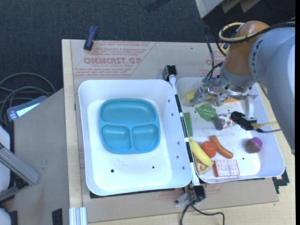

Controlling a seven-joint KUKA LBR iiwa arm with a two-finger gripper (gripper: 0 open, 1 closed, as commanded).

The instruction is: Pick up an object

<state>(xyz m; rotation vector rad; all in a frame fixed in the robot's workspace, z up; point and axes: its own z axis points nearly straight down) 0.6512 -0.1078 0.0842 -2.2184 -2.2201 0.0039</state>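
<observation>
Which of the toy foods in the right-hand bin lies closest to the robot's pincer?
The green leaf, just below the pincer. The banana, tomato, sausage and purple piece all lie farther toward the bin's near edge.

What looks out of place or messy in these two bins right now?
Nothing looks spilled or broken. The right bin holds a loose jumble of toy food: a banana, a red tomato-like piece, a sausage, a green leaf and a purple piece. The blue divided plate sits squarely in the left bin.
</observation>
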